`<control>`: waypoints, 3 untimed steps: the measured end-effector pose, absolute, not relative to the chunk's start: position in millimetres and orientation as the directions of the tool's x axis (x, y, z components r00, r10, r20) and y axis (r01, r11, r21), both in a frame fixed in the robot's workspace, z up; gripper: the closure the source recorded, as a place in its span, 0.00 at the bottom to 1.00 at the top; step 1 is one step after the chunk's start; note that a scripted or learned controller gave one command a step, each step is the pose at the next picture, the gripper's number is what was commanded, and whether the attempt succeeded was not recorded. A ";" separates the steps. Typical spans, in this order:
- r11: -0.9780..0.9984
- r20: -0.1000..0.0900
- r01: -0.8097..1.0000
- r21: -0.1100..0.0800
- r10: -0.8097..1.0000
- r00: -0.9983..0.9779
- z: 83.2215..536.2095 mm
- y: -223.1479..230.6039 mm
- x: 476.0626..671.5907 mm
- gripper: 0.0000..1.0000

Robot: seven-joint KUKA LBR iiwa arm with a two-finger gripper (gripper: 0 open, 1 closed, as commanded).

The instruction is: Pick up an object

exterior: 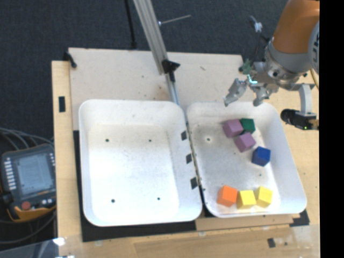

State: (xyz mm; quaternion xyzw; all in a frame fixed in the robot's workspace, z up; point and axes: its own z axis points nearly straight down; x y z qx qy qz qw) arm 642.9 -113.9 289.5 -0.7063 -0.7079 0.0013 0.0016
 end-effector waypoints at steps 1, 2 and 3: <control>0.003 -0.001 1.000 0.001 1.000 -0.003 292.4 -114.0 643.5 0.00; -0.001 -0.002 1.000 -0.004 1.000 0.001 247.7 -120.7 638.4 0.00; -0.002 -0.002 1.000 -0.004 1.000 0.002 205.5 -124.0 638.7 0.00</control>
